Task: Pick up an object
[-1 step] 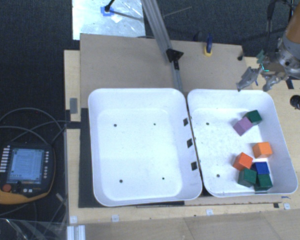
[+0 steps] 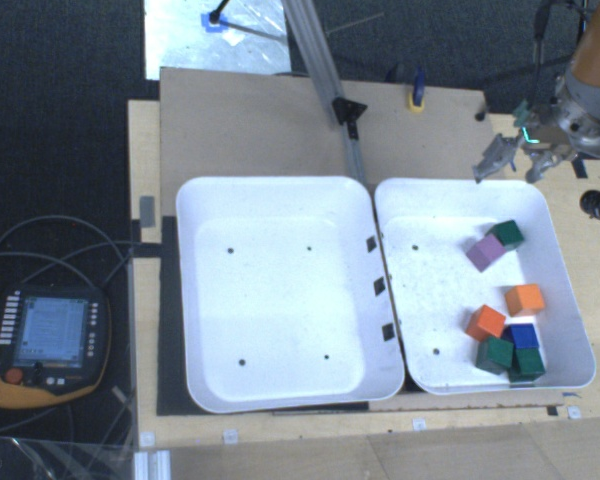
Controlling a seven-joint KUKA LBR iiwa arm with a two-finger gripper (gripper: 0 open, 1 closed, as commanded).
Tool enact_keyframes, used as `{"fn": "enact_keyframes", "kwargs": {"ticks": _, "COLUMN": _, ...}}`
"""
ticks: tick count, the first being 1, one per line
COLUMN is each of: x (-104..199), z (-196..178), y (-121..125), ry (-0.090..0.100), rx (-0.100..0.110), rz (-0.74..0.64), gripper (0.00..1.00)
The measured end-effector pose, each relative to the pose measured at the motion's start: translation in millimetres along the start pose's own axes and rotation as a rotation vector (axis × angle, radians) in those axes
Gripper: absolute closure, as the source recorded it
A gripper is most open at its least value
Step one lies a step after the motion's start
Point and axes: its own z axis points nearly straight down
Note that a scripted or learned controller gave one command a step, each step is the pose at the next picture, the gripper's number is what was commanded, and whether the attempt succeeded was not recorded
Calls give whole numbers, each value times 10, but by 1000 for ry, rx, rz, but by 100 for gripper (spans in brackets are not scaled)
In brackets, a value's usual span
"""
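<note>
Pincer (image 2: 513, 160), fingers apart and empty, hangs over the right bin's (image 2: 420, 373) far edge; crowded blocks (image 2: 504, 340) could spoil a grab.

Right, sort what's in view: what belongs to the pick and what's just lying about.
For the job:
gripper, open, above the right bin's far rim
right bin
purple block
green blocks
orange blocks
blue block

Lying about:
left bin
pendant
pole
</note>
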Motion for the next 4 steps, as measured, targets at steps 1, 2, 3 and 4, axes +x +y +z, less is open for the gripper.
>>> {"fn": "enact_keyframes", "kwargs": {"ticks": 1, "x": -10, "z": 412, "y": 16, "ry": 1, "rx": 3, "rz": 2, "gripper": 0}}
{"fn": "enact_keyframes", "kwargs": {"ticks": 2, "x": -73, "z": 1003, "y": 51, "ry": 1, "rx": 5, "rz": 3, "gripper": 0}}
{"fn": "enact_keyframes", "kwargs": {"ticks": 3, "x": -10, "z": 1479, "y": -23, "ry": 2, "rx": 4, "rz": 3, "gripper": 0}}
{"fn": "enact_keyframes", "kwargs": {"ticks": 4, "x": -16, "z": 1332, "y": 1, "ry": 0, "rx": -4, "rz": 1, "gripper": 100}}
